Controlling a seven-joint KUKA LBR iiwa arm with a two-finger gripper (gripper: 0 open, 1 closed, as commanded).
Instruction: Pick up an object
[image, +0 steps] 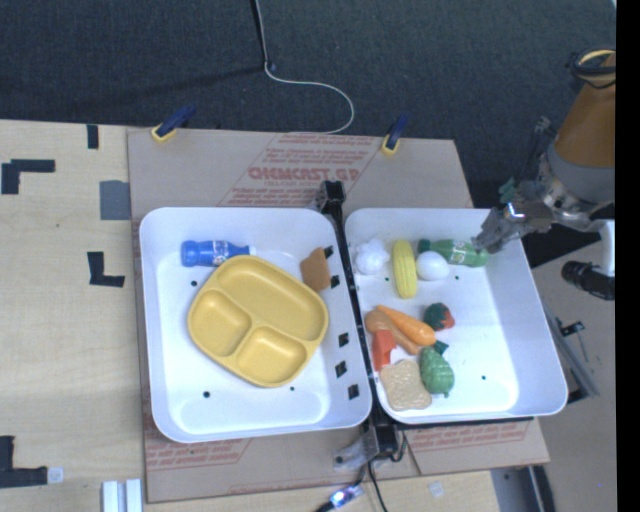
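Pincer (492, 237) at right bin's (540, 330) far edge, touching green bottle (455, 252); grip impossible to tell. Might slip, being round.

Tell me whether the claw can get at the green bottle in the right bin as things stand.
Probably yes. The claw is at the right bin's upper right, right by the green bottle. Nothing lies over the bottle, though a white egg sits close on its left.
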